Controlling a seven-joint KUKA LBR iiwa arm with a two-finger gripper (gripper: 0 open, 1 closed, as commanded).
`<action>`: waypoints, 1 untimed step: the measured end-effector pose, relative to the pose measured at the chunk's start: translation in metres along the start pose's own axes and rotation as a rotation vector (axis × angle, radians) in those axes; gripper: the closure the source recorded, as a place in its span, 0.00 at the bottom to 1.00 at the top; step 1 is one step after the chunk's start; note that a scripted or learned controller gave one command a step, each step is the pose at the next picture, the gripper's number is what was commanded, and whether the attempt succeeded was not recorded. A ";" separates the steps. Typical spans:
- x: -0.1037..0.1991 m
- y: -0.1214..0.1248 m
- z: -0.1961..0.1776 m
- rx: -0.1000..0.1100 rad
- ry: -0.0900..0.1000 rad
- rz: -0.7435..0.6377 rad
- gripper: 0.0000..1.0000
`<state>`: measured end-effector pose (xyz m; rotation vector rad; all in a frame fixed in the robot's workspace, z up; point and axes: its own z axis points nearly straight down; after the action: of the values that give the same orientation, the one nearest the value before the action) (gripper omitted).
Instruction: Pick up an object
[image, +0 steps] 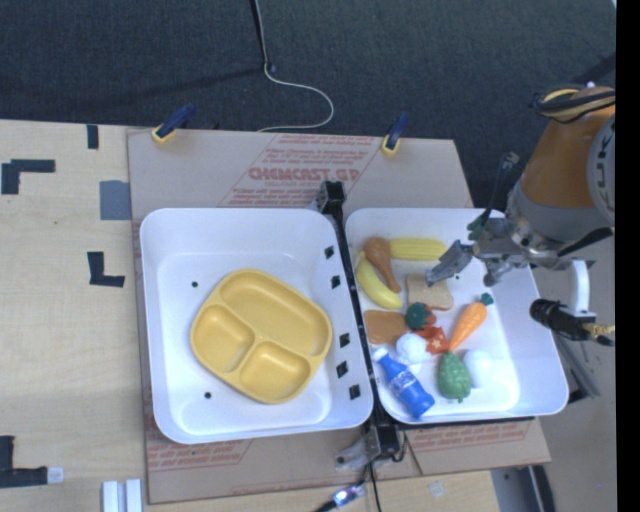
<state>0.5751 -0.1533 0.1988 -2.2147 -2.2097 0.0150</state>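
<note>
- the table (60, 300) carries 2 shallow white bins side by side on a sheet of cardboard (290, 170) held by 2 blue-and-yellow clamps.
- the left bin (170, 240) holds a yellow divided plate (260, 335) with 3 compartments, lying flat near the bin's middle.
- the right bin (530, 370) holds a cluster of toy foods: a corn cob (417, 248) near the far wall, a banana (375, 285) along the left side, a brown sausage-like piece (378, 257) just beside the banana, a tan slice (429, 294), and a brown flat piece (384, 325).
- nearer the front lie a carrot (467, 325), a green round piece (418, 316), a small red piece (436, 340), a white ball (411, 348), a green bumpy fruit (453, 377), another pale round thing (479, 367) and a blue bottle (405, 384) tilted toward the front left corner.
- the arm (565, 170) comes in from the right over the right bin's far right corner.
- the pincer (455, 262) hangs above the tan slice, between the corn cob and the carrot; i cannot tell how its jaws stand, and nothing is seen held in it.
</note>
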 end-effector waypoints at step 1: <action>0.000 0.003 -0.008 -0.014 -0.002 -0.004 0.00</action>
<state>0.5781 -0.1529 0.2070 -2.2189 -2.2216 0.0020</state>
